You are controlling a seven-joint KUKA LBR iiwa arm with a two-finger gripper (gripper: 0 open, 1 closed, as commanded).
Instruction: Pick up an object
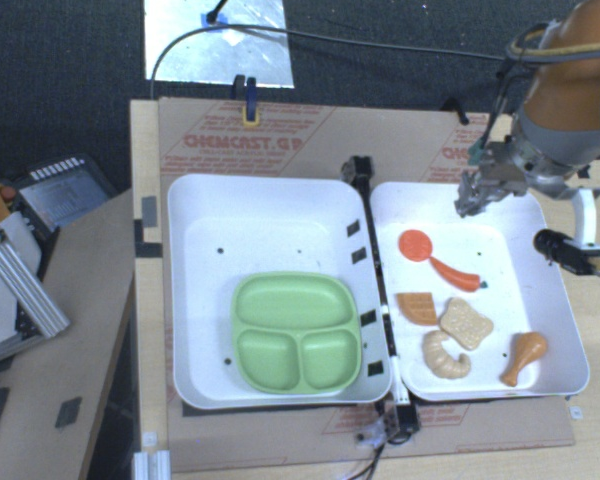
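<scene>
The right bin holds several toy foods: a red-orange spoon-shaped piece, an orange wedge, a tan bread slice, a pale curled pastry and a brown drumstick. My gripper hangs over the far edge of the right bin, above and to the right of the red piece, with nothing seen between its fingers. The foods all lie on the bin floor, apart from the gripper.
A green three-compartment plate lies in the left bin. A black divider clip sits at the far end between the bins. A black part sticks in over the right bin's right rim. Cardboard lies beneath the bins.
</scene>
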